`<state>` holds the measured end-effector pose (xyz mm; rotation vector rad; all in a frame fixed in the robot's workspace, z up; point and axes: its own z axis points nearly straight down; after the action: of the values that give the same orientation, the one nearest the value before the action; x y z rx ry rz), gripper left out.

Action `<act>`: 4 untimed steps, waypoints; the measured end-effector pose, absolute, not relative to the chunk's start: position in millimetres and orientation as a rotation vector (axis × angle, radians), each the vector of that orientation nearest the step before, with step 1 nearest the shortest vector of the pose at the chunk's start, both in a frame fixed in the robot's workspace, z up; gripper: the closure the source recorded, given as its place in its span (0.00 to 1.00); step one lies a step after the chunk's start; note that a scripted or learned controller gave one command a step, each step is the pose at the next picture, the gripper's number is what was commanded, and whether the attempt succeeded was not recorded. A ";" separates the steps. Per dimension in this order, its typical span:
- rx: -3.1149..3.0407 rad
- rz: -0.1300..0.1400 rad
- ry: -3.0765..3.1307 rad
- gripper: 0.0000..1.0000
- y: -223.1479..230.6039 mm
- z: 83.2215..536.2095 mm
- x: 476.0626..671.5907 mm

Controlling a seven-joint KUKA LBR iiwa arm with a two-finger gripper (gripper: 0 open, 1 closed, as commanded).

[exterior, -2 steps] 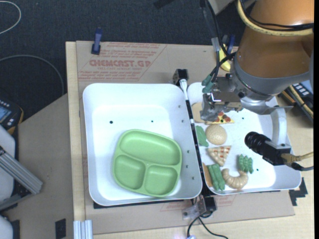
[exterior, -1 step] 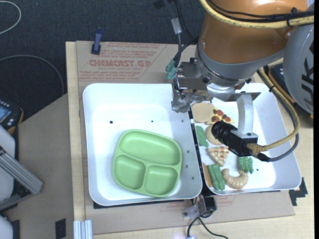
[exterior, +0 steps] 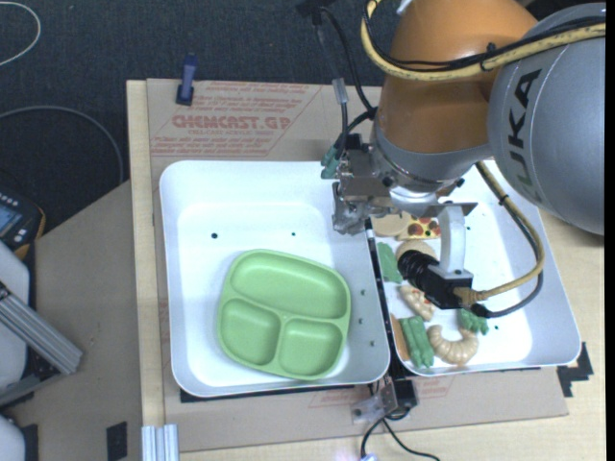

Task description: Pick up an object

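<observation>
You should find the pale curled plastic toy shrimp [exterior: 452, 346] in the right-hand shallow white bin [exterior: 528, 334] light, stiff and probably slick, so pinch its thick middle; the two-finger gripper [exterior: 349, 217] hides its opening, so I cannot tell it.

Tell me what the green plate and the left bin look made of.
Green plate: likely moulded plastic, matte, judging by its even colour and soft rounded compartment edges. Left bin: probably thin formed plastic, smooth white, with rounded corners and a slight sheen.
</observation>
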<state>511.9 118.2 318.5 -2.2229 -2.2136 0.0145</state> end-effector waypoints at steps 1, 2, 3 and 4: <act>-2.226 0.011 -2.212 1.00 70.9 227.5 554.8; -2.220 0.008 -2.214 1.00 68.0 227.7 482.6; -2.225 0.008 -2.211 1.00 17.5 188.1 478.1; -2.220 -0.030 -2.240 1.00 77.1 353.1 528.2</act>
<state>528.2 77.1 353.1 -2.2204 -2.2396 -0.0301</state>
